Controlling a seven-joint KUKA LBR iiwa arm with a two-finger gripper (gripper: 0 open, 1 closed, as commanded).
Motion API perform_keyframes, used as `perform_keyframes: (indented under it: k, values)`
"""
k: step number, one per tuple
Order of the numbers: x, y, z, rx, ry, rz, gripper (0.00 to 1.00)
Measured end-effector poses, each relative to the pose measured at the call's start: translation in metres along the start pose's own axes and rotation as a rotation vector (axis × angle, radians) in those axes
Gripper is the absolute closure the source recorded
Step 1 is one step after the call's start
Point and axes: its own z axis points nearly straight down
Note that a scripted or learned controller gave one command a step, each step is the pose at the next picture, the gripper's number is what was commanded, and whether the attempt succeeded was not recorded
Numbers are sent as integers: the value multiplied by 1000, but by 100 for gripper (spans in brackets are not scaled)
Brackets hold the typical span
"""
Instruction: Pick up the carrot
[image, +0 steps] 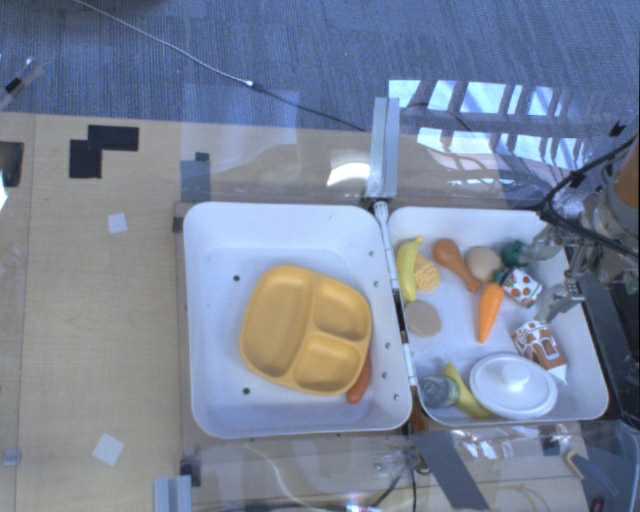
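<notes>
camera view has the gripper (562, 290) at the right edge of the right bin (590, 400), just right of the carrot (488, 311) and not touching it. its two fingers stand apart with nothing between them, so this looks like the approach step, with no grasp made yet. the next move probably calls for the arm to shift left over the carrot, line the fingers across its narrow body, then descend and close (the clutter around it leaves little room). the carrot lies mid-bin, leaf end up. left of the carrot are a drumstick (455, 262), a banana (406, 268) and a cookie (423, 319); below the carrot sits a white bowl (513, 385). the left bin (215, 330), well left of the carrot, holds a yellow tray (305, 328).
</notes>
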Motion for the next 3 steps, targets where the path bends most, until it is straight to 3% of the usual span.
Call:
perform_keyframes:
  k: [1, 2, 3]
  values:
    - [-42, 36, 126, 1, -11, 66, 0]
    - [12, 67, 137, -1, -6, 292, 0]
    - [8, 68, 124, -1, -13, 284, 100]
